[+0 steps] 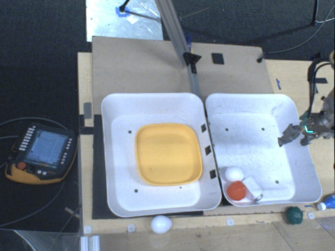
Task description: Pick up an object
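I cannot tell how my jaws are standing; my gripper (289, 136) is showing as a small dark shape hanging over the right edge of the right bin (251, 109), and nothing is showing between its tips. Just behind it, a green light is glowing on my wrist (309, 130).

Nearest to me in that bin, things are gathering in the near left corner: a white ball (233, 173) is sitting just above a red ball (237, 191), the two touching or nearly so, and a small white block (253, 187) is lying tilted just beside the red one on its right. All three are lying well apart from my gripper.

Across the divider, the left bin (118, 140) is holding a yellow plate (169, 153) lying flat near its middle.

Outside the bins, a white egg (161, 224) is resting on the bench in front of the left bin, and a dark green ball (294, 215) is sitting by the near right corner of the right bin. Far to the left, a handheld control pad (39, 153) with a lit screen is lying on the dark floor.
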`<state>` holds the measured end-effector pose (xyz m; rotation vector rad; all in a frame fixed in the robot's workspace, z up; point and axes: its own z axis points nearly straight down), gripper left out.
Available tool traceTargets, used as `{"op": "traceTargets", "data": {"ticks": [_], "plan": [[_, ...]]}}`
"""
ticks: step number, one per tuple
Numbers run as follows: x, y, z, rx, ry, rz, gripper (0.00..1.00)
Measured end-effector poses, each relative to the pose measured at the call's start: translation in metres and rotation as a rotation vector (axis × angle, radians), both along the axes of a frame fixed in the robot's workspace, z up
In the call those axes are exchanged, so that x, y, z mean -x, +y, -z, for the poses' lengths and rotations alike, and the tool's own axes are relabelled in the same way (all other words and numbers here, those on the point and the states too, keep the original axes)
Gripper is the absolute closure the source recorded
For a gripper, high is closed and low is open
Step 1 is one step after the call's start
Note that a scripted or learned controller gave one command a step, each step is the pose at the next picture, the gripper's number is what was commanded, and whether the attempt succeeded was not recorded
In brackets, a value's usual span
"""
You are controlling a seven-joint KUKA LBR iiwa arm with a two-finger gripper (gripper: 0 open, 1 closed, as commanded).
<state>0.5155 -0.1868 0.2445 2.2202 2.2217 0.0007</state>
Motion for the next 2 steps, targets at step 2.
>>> {"op": "traceTargets", "data": {"ticks": [2], "plan": [[0.002, 0.003, 0.062, -0.001, 0.005, 0.0, 0.0]]}}
